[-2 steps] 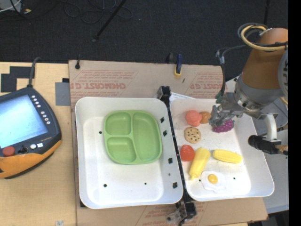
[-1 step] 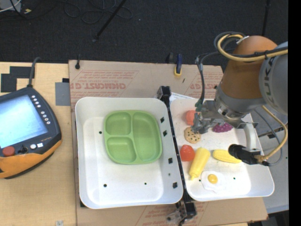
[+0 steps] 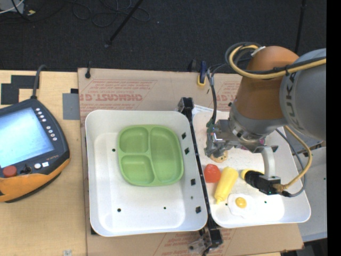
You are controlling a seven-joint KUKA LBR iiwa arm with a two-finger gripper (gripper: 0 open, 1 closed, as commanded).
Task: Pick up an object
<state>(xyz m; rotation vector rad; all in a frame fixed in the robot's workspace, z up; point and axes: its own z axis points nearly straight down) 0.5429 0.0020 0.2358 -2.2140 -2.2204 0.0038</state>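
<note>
1. Arm (image 3: 266,97) reaches in from the right and hangs over the right bin (image 3: 298,209), wrist pointing down at its upper-left part.
2. Tool (image 3: 216,145) sits low over a small tan, cookie-like piece (image 3: 217,154) near the bin's left wall. Looks lined up on that piece as the pick target; judgement only.
3. Tool state: cannot tell. The wrist body blocks the view, and whether the tool touches the piece can't be seen either.
4. Other pickable things lie in the same bin, just below the tool: red piece (image 3: 212,172), yellow bottle (image 3: 225,184) lying on its side, fried egg toy (image 3: 241,202). Red piece and bottle touch or nearly touch; egg is just beside the bottle's lower end.
5. Black-and-yellow cable plug (image 3: 261,181) lies right of the bottle, trailing from the arm, so it's rig hardware, not a target.
6. Left bin (image 3: 101,207) holds a green tray (image 3: 150,154), flat, three compartments, well apart from the tool.
7. Pendant (image 3: 29,143) lies on the table (image 3: 32,223) at far left, out of reach of the work.
8. Risk: the target is close to the bin wall, so there's little room on that side.
</note>
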